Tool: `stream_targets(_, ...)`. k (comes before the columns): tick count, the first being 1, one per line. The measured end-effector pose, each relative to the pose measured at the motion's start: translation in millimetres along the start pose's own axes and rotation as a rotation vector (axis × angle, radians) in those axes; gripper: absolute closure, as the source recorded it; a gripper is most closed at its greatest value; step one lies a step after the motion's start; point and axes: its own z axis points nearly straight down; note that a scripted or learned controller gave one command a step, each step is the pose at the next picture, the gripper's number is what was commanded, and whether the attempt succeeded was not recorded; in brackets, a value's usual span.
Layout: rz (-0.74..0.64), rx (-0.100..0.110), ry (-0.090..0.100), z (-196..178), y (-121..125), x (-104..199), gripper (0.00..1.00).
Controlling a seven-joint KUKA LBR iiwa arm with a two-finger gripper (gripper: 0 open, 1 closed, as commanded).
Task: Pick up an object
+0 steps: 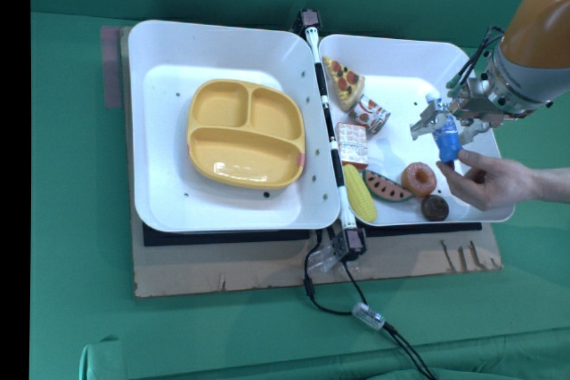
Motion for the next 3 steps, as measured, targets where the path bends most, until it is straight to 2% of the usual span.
stream_targets(1,-0.001,-0.006,-0.006,93.7,110.0,-14.4,0.00)
stream_targets(2,0.003,-0.019,-0.013,79.6,113.4,-18.0,1.00)
stream_targets(3,-0.003,-0.010,-0.001,-1.7,131.9,64.3,1.00)
